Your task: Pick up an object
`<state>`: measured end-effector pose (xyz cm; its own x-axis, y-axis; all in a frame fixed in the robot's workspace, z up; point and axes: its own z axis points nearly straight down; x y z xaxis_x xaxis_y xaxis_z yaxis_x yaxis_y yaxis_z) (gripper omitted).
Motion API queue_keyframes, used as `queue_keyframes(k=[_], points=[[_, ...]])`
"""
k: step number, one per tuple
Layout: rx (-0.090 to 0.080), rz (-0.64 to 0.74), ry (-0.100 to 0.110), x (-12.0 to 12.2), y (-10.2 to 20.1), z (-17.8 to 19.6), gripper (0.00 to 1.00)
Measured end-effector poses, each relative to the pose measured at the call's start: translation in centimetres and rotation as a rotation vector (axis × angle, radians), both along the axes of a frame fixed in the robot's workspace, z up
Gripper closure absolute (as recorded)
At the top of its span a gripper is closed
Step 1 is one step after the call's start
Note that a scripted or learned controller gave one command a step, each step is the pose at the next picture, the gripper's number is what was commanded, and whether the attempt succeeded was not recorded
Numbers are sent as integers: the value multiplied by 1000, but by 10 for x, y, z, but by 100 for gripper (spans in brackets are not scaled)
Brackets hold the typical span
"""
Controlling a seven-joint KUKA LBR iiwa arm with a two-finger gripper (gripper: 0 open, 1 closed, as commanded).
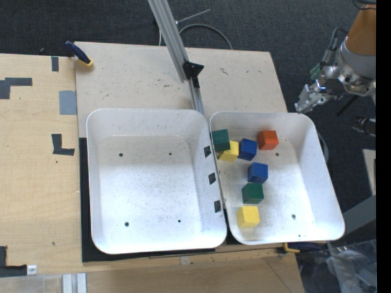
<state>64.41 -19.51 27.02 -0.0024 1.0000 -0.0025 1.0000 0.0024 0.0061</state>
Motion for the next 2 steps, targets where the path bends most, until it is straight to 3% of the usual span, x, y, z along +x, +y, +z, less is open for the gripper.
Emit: queue_keyframes(k=[1,2], points=[[2,0,3,1,1,31,100],[2,0,6,-17,49,30,100]])
